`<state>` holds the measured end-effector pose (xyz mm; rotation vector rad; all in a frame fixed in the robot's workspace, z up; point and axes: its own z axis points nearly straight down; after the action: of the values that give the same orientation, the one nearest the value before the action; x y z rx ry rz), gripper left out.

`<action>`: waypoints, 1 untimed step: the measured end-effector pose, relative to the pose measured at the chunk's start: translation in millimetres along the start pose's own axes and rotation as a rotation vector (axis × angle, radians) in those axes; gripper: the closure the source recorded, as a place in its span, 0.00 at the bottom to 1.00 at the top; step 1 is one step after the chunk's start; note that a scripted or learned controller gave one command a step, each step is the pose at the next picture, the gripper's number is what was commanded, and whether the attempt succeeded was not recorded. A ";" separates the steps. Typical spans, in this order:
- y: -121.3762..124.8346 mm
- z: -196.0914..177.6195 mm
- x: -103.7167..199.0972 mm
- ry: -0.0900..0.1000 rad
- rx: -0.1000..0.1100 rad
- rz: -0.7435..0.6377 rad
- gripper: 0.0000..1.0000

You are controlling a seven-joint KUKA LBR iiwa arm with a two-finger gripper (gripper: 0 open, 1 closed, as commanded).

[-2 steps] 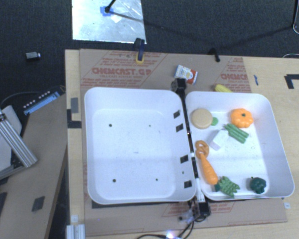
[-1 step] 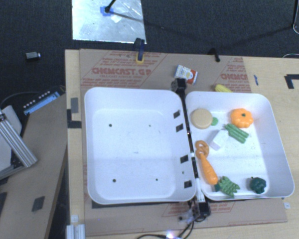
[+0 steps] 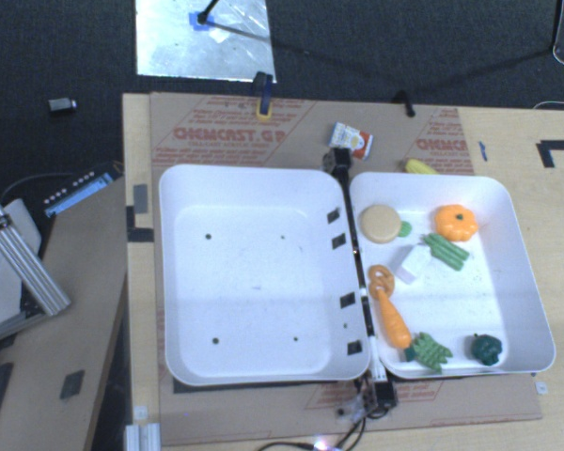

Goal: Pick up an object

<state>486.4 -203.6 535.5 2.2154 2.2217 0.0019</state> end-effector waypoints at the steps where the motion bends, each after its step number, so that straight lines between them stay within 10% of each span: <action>1: 0.0 0.0 -1.6 0.000 0.000 0.001 1.00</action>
<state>486.3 -205.1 535.5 2.2166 2.2199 0.0015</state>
